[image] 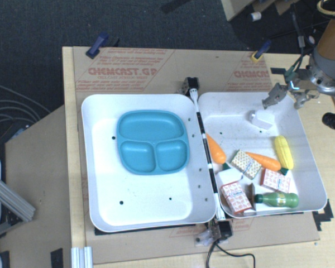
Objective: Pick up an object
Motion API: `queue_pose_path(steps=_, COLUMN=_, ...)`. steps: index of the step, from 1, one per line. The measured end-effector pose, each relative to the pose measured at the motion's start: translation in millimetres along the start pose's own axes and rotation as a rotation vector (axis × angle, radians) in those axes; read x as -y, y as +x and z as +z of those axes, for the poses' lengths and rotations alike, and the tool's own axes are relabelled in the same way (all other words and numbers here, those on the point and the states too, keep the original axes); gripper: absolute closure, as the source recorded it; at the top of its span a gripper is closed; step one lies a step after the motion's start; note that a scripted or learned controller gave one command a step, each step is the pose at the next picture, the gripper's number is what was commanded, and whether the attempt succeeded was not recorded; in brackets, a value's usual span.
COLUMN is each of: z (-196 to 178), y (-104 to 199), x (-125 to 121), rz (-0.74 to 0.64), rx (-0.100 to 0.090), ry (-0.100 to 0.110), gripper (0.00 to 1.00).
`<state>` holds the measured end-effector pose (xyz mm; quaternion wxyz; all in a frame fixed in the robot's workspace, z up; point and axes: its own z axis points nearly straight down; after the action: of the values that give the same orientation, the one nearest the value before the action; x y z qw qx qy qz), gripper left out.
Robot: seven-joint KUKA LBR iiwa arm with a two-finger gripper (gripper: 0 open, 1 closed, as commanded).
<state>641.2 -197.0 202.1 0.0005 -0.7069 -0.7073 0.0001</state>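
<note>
My gripper (286, 95) hangs over the far right corner of the right bin (234, 108). Its fingers stand open, with nothing between them. A small white object (261, 119) lies just below and left of it. Toward the bin's front lie a yellow corn cob (283, 151), two orange carrots (215, 148) (263, 161), three patterned boxes (245, 163) (276, 179) (236, 197) and a green bottle (277, 200) on its side.
The left bin (100, 194) holds a blue three-compartment plate (152, 141). A black hinge rail (204, 149) runs between the two bins. Blue clamps (96, 46) (261, 52) sit on the cardboard-covered bench at the back.
</note>
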Motion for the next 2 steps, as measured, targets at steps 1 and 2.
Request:
queue_pose_path(steps=1, z=65.9, y=-26.8, x=-25.2, rz=0.000, rx=0.001, ry=-0.001, gripper=0.00)
queue_pose_path(steps=2, z=116.9, y=29.7, x=-12.4, rz=-0.001, rx=0.000, ry=-0.001, gripper=0.00)
